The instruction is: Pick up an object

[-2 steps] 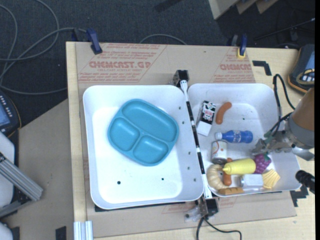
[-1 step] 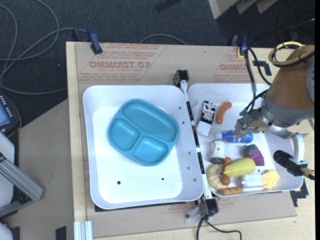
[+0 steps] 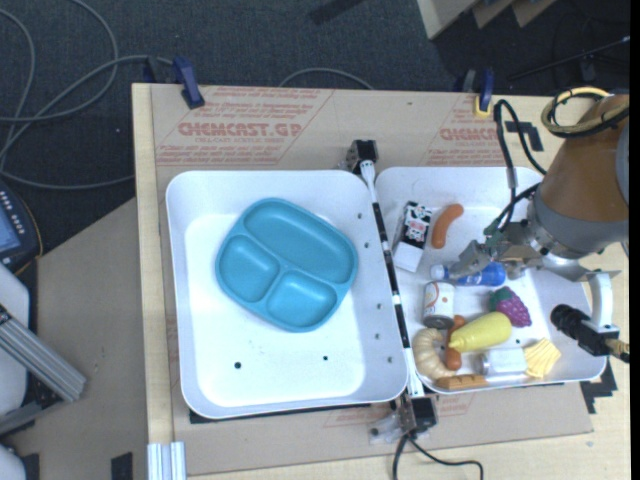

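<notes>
Toys [image 3: 480, 333] crowd the right bin [image 3: 570, 193] on the cardboard-covered bench [image 3: 250, 128]; pincer [image 3: 478, 260] state unclear.

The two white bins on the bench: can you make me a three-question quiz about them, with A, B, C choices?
1. Where is the blue plate?
A. In the left bin
B. In the right bin
C. On the floor

2. How many sections does the blue plate have?
A. One
B. Three
C. Six

3. How is the yellow toy corn lying?
A. Alone in a bare bin
B. On the blue plate
C. Crowded among other toys

Answers:
1. A, the plate sits in the left bin.
2. B, ridges split it into one large and two smaller sections.
3. C, it lies in the right bin beside the purple grapes and other toy food.
</notes>
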Available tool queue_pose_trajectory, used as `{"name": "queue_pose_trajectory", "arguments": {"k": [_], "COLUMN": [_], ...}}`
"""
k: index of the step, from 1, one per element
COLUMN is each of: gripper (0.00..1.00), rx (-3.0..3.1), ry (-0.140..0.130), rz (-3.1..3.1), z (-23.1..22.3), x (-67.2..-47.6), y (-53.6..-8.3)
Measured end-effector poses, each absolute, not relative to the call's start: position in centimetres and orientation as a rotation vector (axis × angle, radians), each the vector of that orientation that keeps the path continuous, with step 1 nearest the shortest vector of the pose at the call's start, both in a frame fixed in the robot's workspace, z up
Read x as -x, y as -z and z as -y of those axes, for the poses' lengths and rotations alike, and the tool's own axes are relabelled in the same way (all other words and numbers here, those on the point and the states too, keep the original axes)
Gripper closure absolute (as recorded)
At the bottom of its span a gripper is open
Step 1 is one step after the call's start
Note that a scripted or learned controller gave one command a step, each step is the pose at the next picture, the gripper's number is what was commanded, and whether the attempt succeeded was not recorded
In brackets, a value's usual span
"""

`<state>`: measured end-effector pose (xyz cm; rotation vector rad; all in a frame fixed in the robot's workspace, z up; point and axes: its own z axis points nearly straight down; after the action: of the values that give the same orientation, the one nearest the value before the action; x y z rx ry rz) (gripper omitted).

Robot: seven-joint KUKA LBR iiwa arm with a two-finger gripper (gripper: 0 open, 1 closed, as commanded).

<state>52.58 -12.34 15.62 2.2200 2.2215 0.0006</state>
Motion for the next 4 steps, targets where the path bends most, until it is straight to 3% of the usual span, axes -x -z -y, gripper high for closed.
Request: {"name": "queue_pose_trajectory", "arguments": {"k": [1,2,3,4], "gripper": [0.0,0.0,0.0,0.0], "rx": [-2.221,-2.206,-2.233,-2.219], "ry": [0.002,-0.01,0.008,0.02], "rz": [-2.217,-2.224,-2.219,-2.238], "z": [17.7,12.9,17.6,13.7], "x": [-57.9,-67.2,-58.3,-66.4], "y": [-8.0,-10.7,-10.3,-8.4]}}
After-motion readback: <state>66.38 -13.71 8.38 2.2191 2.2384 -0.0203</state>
